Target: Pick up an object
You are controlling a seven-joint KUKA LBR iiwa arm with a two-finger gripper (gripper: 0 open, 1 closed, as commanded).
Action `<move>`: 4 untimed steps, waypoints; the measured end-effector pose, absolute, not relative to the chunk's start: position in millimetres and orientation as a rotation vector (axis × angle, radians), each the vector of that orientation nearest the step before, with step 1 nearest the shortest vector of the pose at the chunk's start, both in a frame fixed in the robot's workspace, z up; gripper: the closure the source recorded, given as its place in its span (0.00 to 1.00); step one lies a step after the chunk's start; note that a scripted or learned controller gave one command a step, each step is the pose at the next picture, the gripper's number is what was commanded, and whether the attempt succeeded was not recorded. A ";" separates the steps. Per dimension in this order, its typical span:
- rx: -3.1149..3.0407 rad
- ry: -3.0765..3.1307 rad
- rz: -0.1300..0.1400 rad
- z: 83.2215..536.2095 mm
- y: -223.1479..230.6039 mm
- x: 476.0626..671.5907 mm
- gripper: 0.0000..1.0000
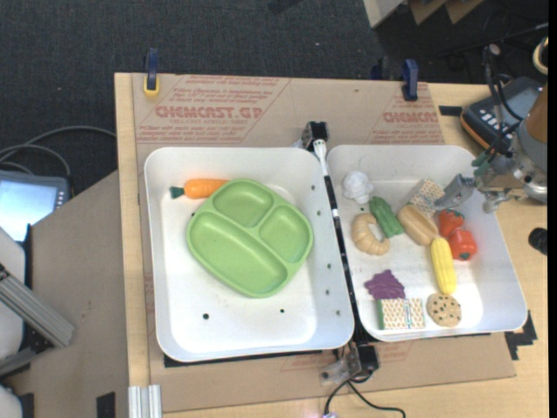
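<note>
The right bin holds several toy foods: a white garlic bulb, a green pepper, a croissant, a tan bread roll, a red pepper, a yellow corn cob, purple grapes, a wafer, a cookie and a speckled cracker. My gripper hovers over the bin's far right part, just above the red pepper. It is open, and nothing sits between its fingers.
The left bin carries a green divided plate and an orange carrot at its far left. A black hinge strip runs between the bins. Clamps hold the board's far edge.
</note>
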State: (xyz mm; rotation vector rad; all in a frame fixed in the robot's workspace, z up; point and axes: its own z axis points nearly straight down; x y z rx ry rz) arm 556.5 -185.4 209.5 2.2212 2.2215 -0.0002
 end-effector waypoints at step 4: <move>2.211 2.224 0.006 87.9 -119.0 551.9 1.00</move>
